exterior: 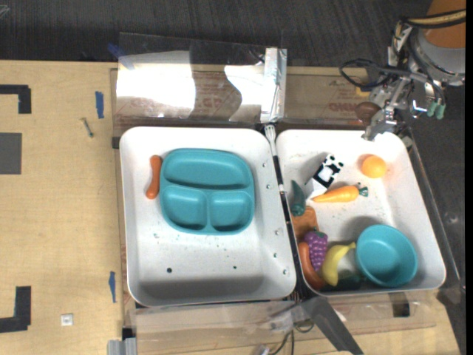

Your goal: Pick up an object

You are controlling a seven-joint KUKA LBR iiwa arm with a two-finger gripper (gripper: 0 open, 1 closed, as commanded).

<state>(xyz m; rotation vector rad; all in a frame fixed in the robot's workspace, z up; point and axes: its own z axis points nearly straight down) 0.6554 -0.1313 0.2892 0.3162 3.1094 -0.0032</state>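
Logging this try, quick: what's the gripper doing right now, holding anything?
Gripper: above the right bin's far corner, nothing visibly held; open or shut cannot be told.

The arm [443, 21] runs off the top right edge, and the hand [380, 123] is too blurred to read

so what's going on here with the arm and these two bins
A robot arm reaches in from the right, its gripper over the back rim of the right bin, close to an orange ball. Nothing shows between its fingers. That bin also holds a carrot, grapes, a banana and a teal bowl. The left bin holds a teal tray and a sausage.
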